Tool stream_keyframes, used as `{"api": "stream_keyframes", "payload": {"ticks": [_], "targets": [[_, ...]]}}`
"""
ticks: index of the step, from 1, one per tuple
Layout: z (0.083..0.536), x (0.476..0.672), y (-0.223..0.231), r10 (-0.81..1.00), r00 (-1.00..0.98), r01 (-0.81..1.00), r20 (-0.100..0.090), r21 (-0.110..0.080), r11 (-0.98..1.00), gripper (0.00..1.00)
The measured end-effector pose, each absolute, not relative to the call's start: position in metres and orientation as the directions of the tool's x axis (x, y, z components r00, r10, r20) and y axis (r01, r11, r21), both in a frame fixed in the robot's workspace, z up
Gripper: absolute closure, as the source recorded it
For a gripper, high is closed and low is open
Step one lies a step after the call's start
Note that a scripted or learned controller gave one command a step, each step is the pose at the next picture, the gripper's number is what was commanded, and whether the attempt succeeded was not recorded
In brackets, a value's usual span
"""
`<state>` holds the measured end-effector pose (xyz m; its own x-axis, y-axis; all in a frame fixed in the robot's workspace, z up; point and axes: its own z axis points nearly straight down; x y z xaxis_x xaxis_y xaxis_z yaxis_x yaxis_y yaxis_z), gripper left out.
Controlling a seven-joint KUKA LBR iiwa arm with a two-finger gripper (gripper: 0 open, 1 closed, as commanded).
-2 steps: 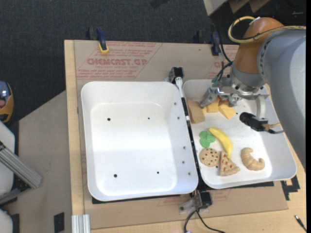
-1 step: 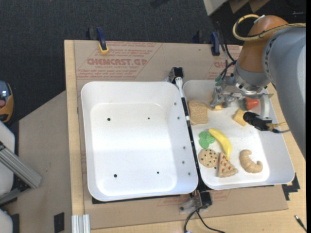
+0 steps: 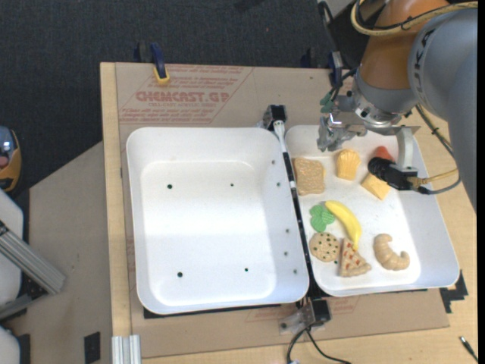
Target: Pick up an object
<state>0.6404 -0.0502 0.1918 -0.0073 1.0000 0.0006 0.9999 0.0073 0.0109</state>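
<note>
My gripper (image 3: 331, 139) hangs over the far left corner of the right bin (image 3: 432, 233), just above and behind a slice of toast (image 3: 308, 175). Nothing shows between its fingers. Close to its right stands a yellow fries-like piece (image 3: 348, 164). Farther right lie a cheese wedge (image 3: 376, 186) and a red piece (image 3: 381, 154), partly behind a black part. Nearer the front lie a banana (image 3: 344, 219), a green leafy piece (image 3: 321, 217), a cookie (image 3: 324, 246), a pizza slice (image 3: 351, 261) and a croissant (image 3: 391, 252).
The left bin (image 3: 151, 226) sits beside the right one, divided by a shared rim (image 3: 292, 196). The bench board (image 3: 182, 89) carries a blue clamp (image 3: 158, 61) at the back. The grey arm with its orange band (image 3: 402, 21) fills the upper right.
</note>
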Motion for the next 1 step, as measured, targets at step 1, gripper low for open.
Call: {"api": "stream_keyframes", "payload": {"ticks": [1], "targets": [[0.0806,0.6622,-0.1024,1.0,0.004,1.0,-0.002,-0.002,-0.004,1.0]]}}
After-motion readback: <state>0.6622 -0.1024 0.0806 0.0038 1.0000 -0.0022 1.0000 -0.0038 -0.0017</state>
